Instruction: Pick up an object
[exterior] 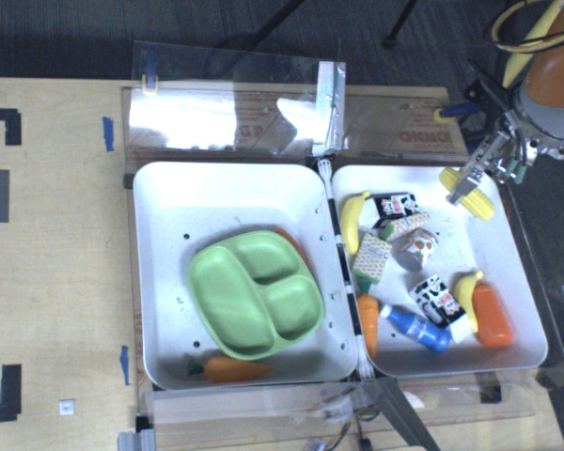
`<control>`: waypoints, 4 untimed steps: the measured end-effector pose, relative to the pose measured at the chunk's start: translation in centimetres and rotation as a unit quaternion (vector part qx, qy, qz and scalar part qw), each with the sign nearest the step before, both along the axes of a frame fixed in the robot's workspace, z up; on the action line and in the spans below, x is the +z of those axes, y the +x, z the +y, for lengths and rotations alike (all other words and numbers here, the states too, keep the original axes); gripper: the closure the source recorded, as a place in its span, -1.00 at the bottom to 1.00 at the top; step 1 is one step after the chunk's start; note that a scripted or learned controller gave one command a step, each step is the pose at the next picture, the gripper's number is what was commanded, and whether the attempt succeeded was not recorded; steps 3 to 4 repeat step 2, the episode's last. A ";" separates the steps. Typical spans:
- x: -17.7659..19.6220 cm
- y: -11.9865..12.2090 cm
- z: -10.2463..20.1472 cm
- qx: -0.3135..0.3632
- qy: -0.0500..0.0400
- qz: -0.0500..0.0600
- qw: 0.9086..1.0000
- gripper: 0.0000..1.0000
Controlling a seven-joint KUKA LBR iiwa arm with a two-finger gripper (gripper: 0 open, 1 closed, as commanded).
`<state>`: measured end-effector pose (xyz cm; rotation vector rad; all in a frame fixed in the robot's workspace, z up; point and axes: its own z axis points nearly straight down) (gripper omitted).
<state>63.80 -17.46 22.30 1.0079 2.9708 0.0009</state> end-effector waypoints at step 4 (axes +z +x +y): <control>-1.1 2.4 0.2 0.035 -0.001 -0.001 0.999 1.00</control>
